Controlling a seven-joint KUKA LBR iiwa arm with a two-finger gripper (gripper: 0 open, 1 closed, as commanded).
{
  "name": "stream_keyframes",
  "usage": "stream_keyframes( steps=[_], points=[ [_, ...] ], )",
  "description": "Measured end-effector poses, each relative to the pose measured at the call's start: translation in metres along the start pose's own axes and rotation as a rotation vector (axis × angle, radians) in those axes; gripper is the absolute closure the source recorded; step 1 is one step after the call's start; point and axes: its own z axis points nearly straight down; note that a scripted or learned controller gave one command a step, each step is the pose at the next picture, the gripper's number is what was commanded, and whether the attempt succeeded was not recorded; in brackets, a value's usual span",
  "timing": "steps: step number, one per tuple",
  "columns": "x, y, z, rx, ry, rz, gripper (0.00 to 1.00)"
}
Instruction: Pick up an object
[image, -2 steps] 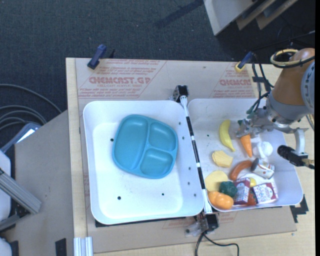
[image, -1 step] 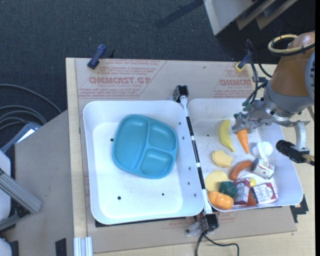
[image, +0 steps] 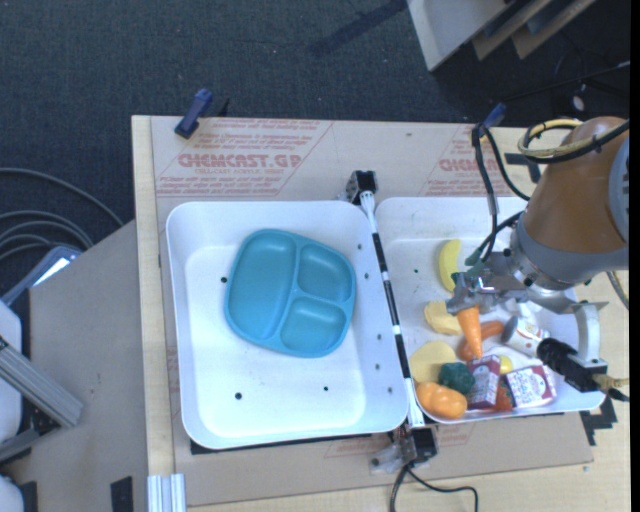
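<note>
Carrot (image: 469, 333) upright just below the fingers (image: 470, 290), their grip on it impossible to tell.

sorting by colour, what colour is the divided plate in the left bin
Light blue; the divided plate shows in the camera view.

grey arm (image: 575, 215) with orange band reaching in from the right, wrist bent downward, gripper (image: 478, 290) low over the right side
</note>
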Motion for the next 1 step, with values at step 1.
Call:
stream_keyframes(
  steps=[1],
  points=[
    [0.0587,-0.0268,-0.0255,0.001,0.0,0.0,1.0]
  ],
)
